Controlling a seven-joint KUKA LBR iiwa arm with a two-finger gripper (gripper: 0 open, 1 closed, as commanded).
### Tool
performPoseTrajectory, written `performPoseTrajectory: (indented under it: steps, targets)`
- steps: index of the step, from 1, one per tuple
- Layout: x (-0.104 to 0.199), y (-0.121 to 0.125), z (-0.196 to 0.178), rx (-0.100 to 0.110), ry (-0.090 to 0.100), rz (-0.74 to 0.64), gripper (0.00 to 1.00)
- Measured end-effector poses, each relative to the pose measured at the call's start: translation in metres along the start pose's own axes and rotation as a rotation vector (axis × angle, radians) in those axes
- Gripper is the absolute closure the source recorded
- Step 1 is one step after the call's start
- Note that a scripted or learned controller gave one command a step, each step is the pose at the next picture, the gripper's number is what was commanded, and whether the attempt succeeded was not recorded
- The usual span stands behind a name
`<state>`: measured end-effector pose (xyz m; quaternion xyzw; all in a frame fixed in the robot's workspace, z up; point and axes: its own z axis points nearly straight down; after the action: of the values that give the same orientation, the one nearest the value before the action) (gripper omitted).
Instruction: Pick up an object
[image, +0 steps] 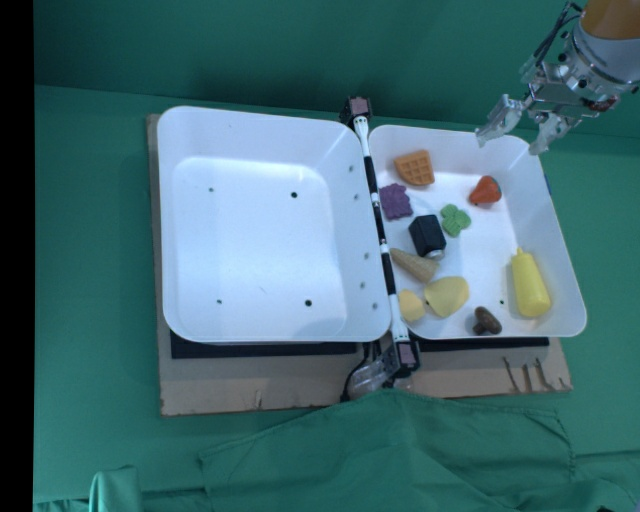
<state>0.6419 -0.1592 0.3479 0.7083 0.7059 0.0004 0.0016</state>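
Two shallow white plastic bins (262, 140) sit on a tan cardboard sheet (250, 385) over green cloth (90, 250). In the bin at three o'clock: an orange grid-patterned waffle piece (414, 167), purple grape cluster (395, 201), black block (427, 235), green clover shape (455, 219), red-orange piece (486, 190), yellow bottle (529, 284), pale yellow lump (446, 296), tan cone (413, 264), and a brown, possibly two-toned lump (487, 321).

No text, label, brand, number or sign can be read anywhere, neither on the two white bins (180, 140), the small toy objects, nor the bench (100, 250).
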Motion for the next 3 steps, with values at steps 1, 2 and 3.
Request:
performPoseTrajectory:
  steps: [1, 2, 3]
  targets:
    - [-0.030, -0.021, 0.094, 0.009, 0.000, 0.004, 0.00]
    - [-0.025, -0.090, 0.154, 0.008, 0.002, 0.003, 0.00]
    - [0.010, -0.172, 0.162, -0.021, -0.008, 0.003, 0.00]
